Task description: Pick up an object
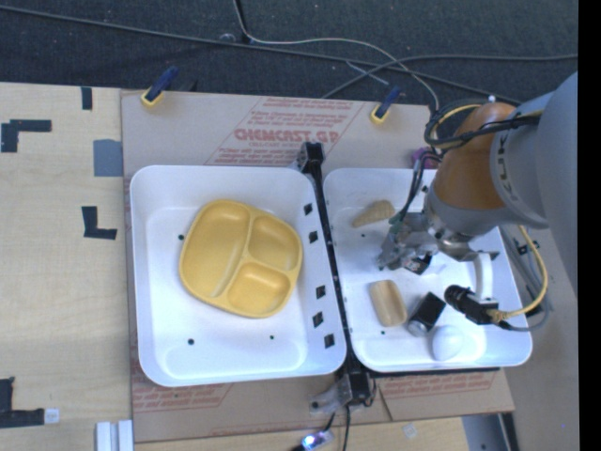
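Right white bin [376,355], nearest edge: a white rounded lump [448,343], a small black cylinder [425,312] and a tan oblong block [387,302]. The block appears light, rigid and matte; grasp across its short sides. Above it hangs the gripper [406,252], finger state indeterminable. Farther back lies a tan wedge-shaped piece [373,213]. The left bin holds a yellow compartmented plastic plate [241,256].

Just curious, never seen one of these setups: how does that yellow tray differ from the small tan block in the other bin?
The yellow tray is far bigger than the tan block. The tray is bright yellow and split into compartments; the block is a plain, dull tan lump. The tray lies in the left bin, far from the claw; the block lies in the right bin, just below the claw. Both lie flat, untouched.
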Robot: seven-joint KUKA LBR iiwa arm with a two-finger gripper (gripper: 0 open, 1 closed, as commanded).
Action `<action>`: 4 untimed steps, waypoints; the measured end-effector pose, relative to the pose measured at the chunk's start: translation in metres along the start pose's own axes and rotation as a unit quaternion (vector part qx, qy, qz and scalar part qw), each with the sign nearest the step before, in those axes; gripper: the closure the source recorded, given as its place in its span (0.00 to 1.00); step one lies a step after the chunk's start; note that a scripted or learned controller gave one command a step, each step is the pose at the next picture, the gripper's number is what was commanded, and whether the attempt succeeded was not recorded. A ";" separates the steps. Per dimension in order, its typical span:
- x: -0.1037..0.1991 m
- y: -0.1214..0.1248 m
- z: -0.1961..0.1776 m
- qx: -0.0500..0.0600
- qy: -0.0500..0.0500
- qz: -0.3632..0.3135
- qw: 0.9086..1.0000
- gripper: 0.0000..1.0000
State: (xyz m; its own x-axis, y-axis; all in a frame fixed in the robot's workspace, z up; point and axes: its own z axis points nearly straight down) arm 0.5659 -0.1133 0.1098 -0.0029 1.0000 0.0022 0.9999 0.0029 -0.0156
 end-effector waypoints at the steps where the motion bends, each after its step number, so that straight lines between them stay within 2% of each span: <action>1: -0.002 -0.002 -0.038 -0.006 -0.001 0.001 1.000 1.00; 2: -0.001 -0.001 -0.098 -0.007 -0.001 0.000 1.000 1.00; 3: -0.001 -0.001 -0.105 -0.005 -0.001 0.001 1.000 1.00; 4: 0.058 0.018 -0.108 -0.005 0.000 -0.002 1.000 1.00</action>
State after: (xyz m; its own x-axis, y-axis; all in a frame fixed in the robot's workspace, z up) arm 0.5854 -0.0551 0.2174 -0.0075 1.0000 0.0016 1.0000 0.0075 -0.0062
